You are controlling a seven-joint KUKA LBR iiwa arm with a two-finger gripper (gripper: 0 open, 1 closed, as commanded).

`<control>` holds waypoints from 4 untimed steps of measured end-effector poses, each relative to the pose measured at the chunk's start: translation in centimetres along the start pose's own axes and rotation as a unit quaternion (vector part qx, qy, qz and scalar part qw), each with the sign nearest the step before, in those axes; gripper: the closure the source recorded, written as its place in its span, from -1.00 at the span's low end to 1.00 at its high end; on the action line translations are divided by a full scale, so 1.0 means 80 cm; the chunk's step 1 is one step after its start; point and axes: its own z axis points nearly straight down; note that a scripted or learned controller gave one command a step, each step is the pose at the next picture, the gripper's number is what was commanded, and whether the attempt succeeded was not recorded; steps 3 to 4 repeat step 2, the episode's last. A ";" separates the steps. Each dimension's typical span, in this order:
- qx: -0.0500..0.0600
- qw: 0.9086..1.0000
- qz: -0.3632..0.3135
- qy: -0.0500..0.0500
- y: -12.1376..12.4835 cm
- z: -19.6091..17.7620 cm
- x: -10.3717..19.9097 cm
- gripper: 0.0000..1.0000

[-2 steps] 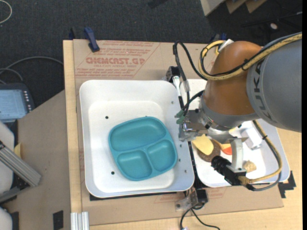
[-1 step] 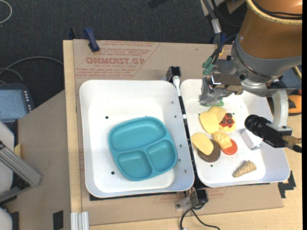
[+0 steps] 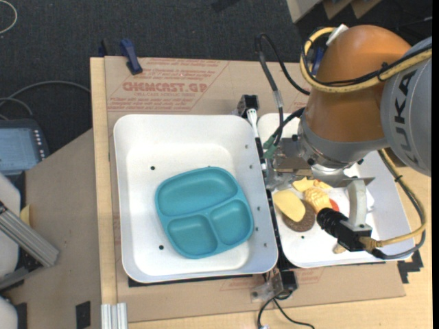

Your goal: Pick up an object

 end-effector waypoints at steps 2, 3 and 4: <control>-0.004 1.000 0.001 0.000 0.078 0.008 0.052 1.00; -0.004 1.000 0.001 0.000 0.078 0.008 0.052 1.00; -0.004 1.000 0.001 0.000 0.078 0.008 0.052 1.00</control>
